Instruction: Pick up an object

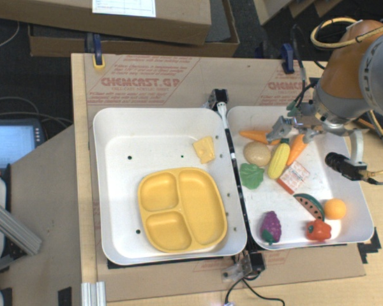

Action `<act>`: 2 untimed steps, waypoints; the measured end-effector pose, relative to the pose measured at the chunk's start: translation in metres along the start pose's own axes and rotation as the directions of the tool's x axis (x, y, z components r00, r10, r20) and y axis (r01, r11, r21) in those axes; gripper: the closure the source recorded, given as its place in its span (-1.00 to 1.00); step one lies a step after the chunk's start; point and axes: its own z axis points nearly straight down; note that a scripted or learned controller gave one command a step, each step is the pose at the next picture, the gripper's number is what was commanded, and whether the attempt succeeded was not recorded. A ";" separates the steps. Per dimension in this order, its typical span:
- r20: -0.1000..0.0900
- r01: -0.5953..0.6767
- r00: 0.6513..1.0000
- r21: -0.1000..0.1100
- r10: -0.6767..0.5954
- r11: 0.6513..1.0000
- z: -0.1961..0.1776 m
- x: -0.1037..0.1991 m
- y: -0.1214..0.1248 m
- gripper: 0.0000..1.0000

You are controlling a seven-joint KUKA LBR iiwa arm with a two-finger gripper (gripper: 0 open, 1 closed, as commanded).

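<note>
claw (292,127): low in right white bin (357,225), finger state cannot be told | yellow plastic corn cob (279,159) just below | orange toy carrot (296,149) beside

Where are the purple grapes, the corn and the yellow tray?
purple grapes (270,227), camera view, middle of the bunch, right bin.
corn (279,159), camera view, middle of the yellow cob, right bin.
yellow tray (180,209), camera view, ridge between its compartments, left bin.
</note>
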 end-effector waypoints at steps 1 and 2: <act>0.004 -0.003 1.000 -0.005 0.003 1.000 0.061 0.012 -0.045 -1.00; 0.008 -0.005 1.000 -0.011 0.005 1.000 0.047 0.009 -0.043 1.00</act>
